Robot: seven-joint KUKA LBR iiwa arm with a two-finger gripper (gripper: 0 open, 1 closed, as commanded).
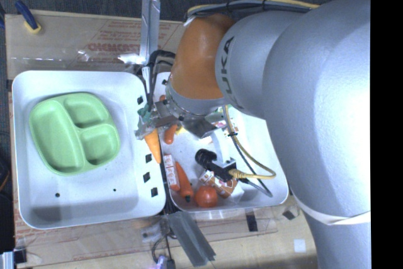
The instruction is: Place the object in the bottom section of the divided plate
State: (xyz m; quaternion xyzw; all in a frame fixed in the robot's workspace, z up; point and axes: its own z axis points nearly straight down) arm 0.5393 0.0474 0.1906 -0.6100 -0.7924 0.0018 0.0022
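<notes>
A: Where is the orange tapered carrot piece [153, 145]?

B: At the right bin's [277, 189] left edge, right under the two-finger gripper [151, 125], long axis pointing toward the near edge. Jaws: cannot tell.

A: Target?

B: Pale green divided plastic plate [74, 131], left bin [38, 211], well apart leftward.

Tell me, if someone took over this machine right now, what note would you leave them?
Gripper: over the ridge between the two bins, with an orange carrot-like piece at its tip; whether it is truly gripped is unclear.
Green divided plate: in the left bin, all three sections bare.
Right bin: holds a tomato, another carrot and small clutter.
Done: nothing placed yet.
Left: carry the piece across and set it in the plate's bottom section.
</notes>
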